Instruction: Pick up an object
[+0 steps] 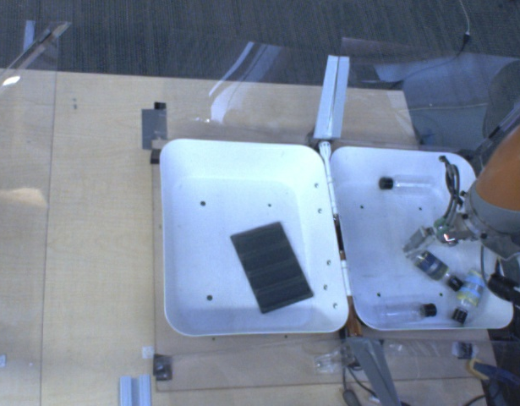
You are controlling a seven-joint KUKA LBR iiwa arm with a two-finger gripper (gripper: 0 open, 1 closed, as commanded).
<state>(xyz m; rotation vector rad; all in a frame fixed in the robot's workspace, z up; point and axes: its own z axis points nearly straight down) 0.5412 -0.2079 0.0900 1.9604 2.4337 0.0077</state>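
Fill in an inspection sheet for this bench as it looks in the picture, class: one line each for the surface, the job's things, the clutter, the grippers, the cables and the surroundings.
Surface: wooden bench bearing a left bin and a right bin, side by side.
Job's things: dark ribbed pad lies flat and askew in the left bin; in the right bin, a clear tube near the back, a second tube at the front, and several small bottles by the right wall.
Clutter: nothing seen.
Grippers: gripper low in the right bin, near the bottles; whether it holds anything cannot be told.
Cables: wires run along the wrist.
Surroundings: dark carpet behind the bench; clear panels at the back.
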